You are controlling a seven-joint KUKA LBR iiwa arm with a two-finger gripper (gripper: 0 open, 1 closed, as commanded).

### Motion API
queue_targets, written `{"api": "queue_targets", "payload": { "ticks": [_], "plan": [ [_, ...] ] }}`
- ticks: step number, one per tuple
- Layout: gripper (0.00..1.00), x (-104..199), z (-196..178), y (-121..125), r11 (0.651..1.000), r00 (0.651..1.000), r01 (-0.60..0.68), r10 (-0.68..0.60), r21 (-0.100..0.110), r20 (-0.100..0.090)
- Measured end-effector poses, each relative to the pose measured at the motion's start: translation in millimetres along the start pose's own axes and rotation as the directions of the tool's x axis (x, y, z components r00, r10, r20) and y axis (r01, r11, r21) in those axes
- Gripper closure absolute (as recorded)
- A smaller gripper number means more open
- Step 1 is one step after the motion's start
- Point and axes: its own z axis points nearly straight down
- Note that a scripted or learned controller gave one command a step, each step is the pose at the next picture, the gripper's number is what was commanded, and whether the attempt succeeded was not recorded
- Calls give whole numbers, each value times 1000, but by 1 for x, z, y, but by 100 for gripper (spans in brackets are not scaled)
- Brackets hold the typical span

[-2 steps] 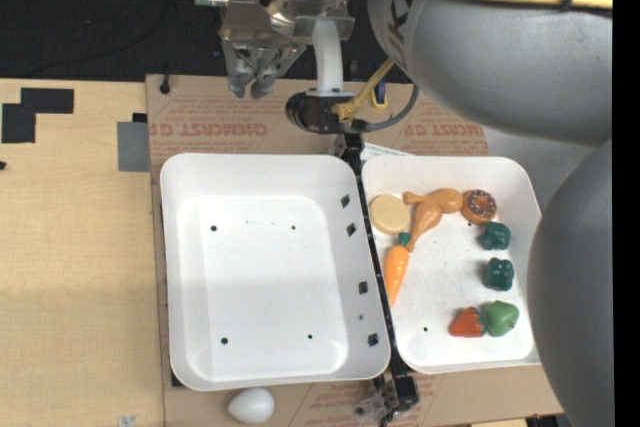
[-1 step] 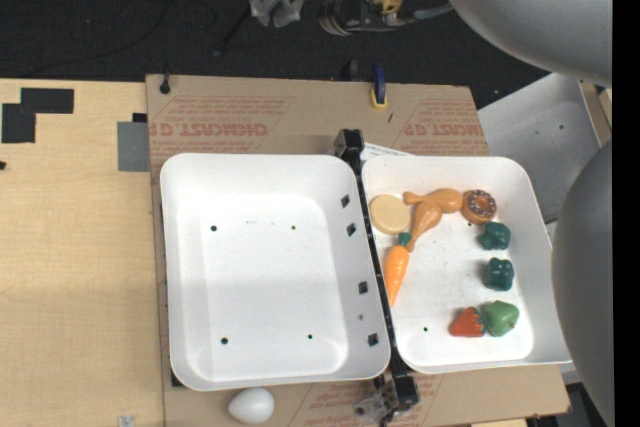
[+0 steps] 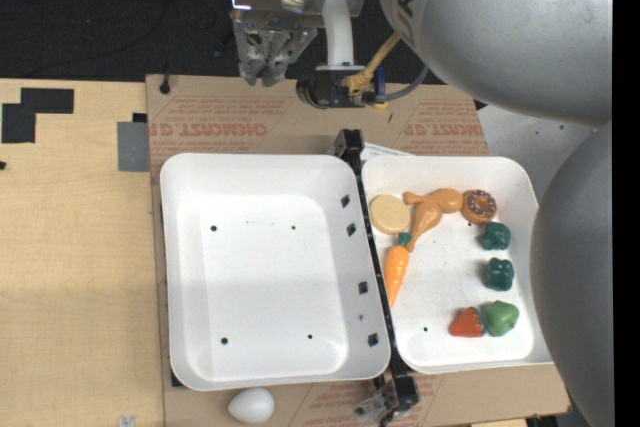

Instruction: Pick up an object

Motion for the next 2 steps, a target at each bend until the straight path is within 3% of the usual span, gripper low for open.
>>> {"api": "queue_targets", "payload": {
  "ticks": [1,2],
  "plan": [
    [100,0,103,-33,1000,1000,0,0,3,1],
    [100,2,209,-44,1000,1000,3,-3,4,2]
  ]
}}
